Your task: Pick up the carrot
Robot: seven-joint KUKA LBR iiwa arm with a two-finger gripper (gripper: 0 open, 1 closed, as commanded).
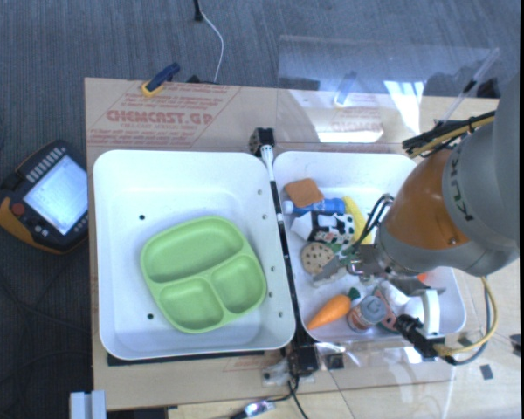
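The orange carrot [329, 311] with a green top lies near the front left corner of the right bin [450, 314], pointing toward the bin's left wall. My gripper [348, 267] hangs over the middle of that bin, just behind and slightly right of the carrot, beside a round cookie [313, 257]. Nothing shows between the gripper and the carrot, and the carrot rests on the bin floor. The grey arm with its orange band [424, 209] covers the right part of the bin.
A small can [368, 312] sits right of the carrot. Behind the gripper lie a brown toast piece [304, 191], a blue item [330, 207], a black-and-white toy [335, 227] and a yellow banana [353, 214]. The left bin [122, 234] holds a green divided plate [204, 273].
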